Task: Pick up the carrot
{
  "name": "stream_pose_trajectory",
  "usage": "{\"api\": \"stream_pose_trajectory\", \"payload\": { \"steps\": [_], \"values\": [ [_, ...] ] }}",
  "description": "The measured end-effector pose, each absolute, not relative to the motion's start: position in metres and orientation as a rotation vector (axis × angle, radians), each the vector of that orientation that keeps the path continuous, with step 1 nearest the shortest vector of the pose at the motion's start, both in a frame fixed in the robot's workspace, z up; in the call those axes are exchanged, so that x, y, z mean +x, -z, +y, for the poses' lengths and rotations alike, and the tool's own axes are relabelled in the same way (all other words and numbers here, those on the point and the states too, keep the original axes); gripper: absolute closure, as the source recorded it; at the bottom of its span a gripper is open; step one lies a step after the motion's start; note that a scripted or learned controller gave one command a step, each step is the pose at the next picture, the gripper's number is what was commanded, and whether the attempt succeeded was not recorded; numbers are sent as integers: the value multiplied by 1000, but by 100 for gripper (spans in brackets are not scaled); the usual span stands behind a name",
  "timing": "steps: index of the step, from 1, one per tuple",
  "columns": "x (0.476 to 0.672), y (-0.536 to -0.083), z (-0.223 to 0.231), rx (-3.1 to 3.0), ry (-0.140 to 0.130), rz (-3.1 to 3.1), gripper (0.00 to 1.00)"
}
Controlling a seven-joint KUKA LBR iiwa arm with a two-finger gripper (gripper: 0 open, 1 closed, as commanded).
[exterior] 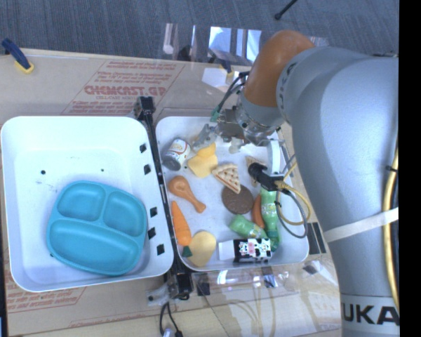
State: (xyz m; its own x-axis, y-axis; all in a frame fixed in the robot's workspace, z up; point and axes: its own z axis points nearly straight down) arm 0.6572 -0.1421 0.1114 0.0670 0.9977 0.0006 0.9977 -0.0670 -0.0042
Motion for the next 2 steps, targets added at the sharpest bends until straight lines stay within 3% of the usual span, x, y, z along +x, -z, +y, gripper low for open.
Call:
{"api": "stream_pose_trajectory", "payload": {
  "steps": [1, 2],
  "values": [
    [656, -92, -143, -2406, -14, -2009, 0],
    [656, -103, -142, -2396, -16, -2014, 100]
  ]
}}
